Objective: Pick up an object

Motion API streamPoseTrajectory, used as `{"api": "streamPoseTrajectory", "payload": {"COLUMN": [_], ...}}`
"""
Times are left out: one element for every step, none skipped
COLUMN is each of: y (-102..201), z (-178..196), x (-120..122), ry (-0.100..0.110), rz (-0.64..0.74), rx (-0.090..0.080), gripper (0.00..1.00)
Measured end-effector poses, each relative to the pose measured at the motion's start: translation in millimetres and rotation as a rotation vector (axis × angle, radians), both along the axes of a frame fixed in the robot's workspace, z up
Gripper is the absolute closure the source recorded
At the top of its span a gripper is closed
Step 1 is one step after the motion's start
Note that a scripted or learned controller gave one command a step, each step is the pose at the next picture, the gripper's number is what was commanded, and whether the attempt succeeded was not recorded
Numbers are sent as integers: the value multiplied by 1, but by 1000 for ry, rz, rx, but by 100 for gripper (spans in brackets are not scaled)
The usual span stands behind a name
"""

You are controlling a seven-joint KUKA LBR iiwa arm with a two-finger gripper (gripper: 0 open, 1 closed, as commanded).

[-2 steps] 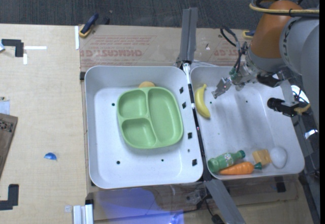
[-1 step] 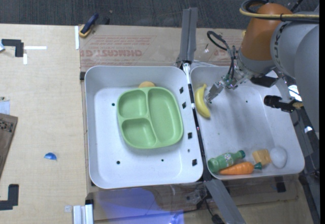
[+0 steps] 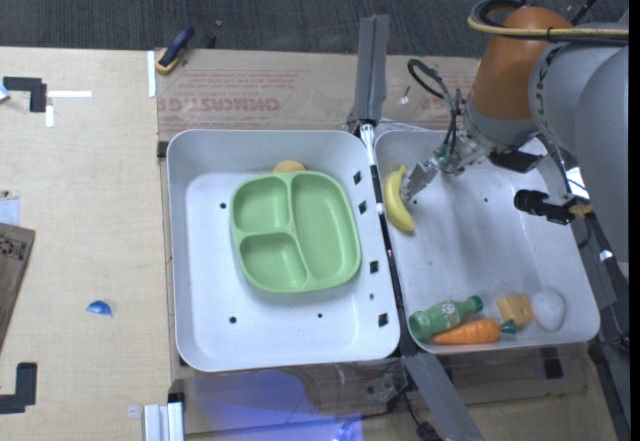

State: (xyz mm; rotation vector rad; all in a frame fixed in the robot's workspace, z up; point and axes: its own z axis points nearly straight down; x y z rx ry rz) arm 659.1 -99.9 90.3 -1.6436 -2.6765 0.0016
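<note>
A yellow banana (image 3: 398, 201) lies along the left wall of the right bin (image 3: 560, 289). My gripper (image 3: 418, 179) hangs at the back of that bin, its tips just right of the banana's upper end, with nothing visibly held. At the bin's front edge lie a green bottle (image 3: 446, 315), an orange carrot (image 3: 468, 333), a tan block (image 3: 515, 308) and a white round object (image 3: 548, 307).
The left bin (image 3: 200, 309) holds a green divided plate (image 3: 296, 230) with a small yellow-orange object (image 3: 289, 167) peeking out behind it. The arm's orange band (image 3: 520, 59) and grey body fill the upper right. A metal post (image 3: 371, 69) rises between the bins.
</note>
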Motion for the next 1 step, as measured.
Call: {"api": "streamPoseTrajectory", "payload": {"y": [-5], "z": [0], "x": [0], "ry": [-1], "rz": [-111], "rx": [0], "gripper": [0]}}
